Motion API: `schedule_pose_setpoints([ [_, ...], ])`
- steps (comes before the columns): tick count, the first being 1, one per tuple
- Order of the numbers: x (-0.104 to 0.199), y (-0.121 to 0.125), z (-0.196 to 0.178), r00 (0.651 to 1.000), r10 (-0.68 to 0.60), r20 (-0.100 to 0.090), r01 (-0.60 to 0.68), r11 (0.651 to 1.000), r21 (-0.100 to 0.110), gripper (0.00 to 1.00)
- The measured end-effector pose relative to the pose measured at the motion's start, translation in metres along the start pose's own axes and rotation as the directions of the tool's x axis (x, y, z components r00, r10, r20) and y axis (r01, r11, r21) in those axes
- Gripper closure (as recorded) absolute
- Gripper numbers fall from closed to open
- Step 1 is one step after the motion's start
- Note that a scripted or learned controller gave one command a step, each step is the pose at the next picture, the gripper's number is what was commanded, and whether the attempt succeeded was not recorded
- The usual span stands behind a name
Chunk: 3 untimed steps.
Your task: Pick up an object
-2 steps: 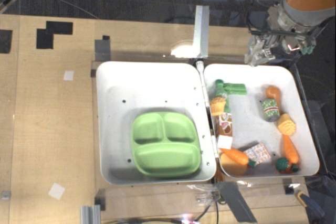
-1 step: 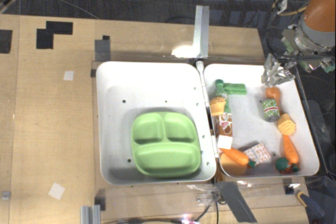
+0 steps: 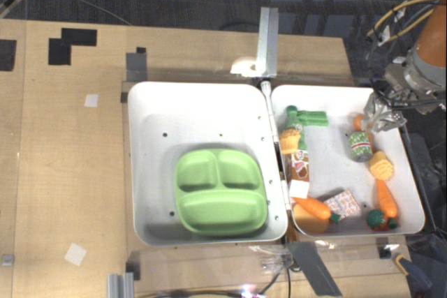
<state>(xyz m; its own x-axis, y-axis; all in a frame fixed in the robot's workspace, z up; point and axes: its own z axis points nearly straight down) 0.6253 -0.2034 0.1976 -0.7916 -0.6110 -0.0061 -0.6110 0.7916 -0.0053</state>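
The main risk is a miss or a nudge: the right bin (image 3: 412, 220) is crowded, and its wall sits close at 3 o'clock, so a descent could clip the rim or shove neighbours. Going left to right: the green divided plate (image 3: 220, 190) lies in the left bin (image 3: 150, 115) (well apart). In the right bin, the green-and-red can (image 3: 360, 146) lies just at 7 o'clock of the gripper (image 3: 380, 116), the yellow toy (image 3: 380, 165) beyond at 6. Whether the fingers are released or clenched, I cannot tell.
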Motion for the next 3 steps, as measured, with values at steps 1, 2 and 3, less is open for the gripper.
schedule_pose_setpoints([
  [1,-0.001,0.000,-0.001,1.000,-0.001,0.002,0.001,1.000,0.002,0.00],
  [2,0.004,0.000,0.077,0.988,-0.157,0.005,0.157,0.988,0.011,0.00],
  [3,0.041,0.031,0.108,0.996,-0.084,0.005,0.084,0.996,0.005,0.00],
])
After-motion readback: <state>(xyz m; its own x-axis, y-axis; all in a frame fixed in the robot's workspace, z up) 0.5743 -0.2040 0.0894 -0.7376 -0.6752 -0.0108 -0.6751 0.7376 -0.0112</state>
